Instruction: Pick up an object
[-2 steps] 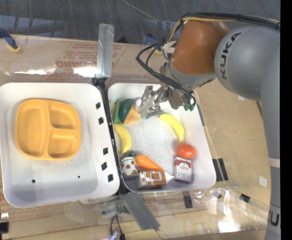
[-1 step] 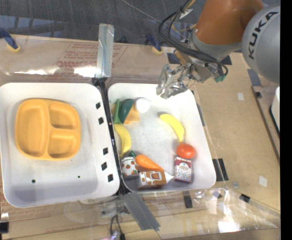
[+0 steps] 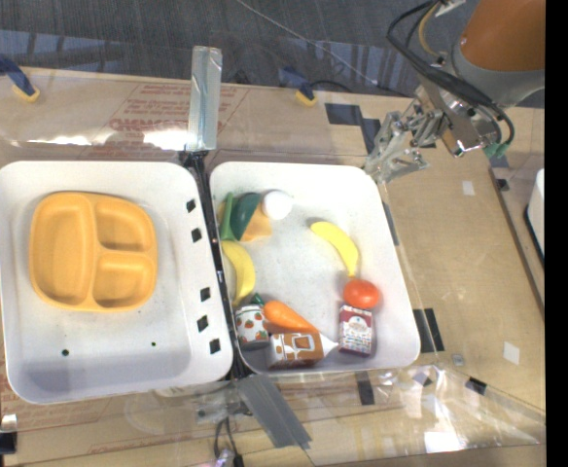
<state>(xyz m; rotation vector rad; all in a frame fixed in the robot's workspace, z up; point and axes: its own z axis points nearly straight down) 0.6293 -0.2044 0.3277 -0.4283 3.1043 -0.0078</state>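
Observation:
My gripper (image 3: pixel 389 160) hangs over the back right corner of the right bin (image 3: pixel 386 251), above its rim, with the fingers spread and nothing between them. Below it in the bin lie a yellow banana (image 3: pixel 338 245), a red tomato (image 3: pixel 362 294), a small red carton (image 3: pixel 357 330), an orange carrot (image 3: pixel 289 316), a brown carton (image 3: pixel 295 349), a little jar (image 3: pixel 252 325), a second banana (image 3: pixel 239 269), a green and orange toy (image 3: pixel 242 216) and a white ball (image 3: pixel 277 204).
The left bin (image 3: pixel 89 358) holds a yellow divided tray (image 3: pixel 92 251). A strip of grey tape (image 3: pixel 204 95) runs up from the seam between the bins. Cardboard bench surface lies to the right of the right bin.

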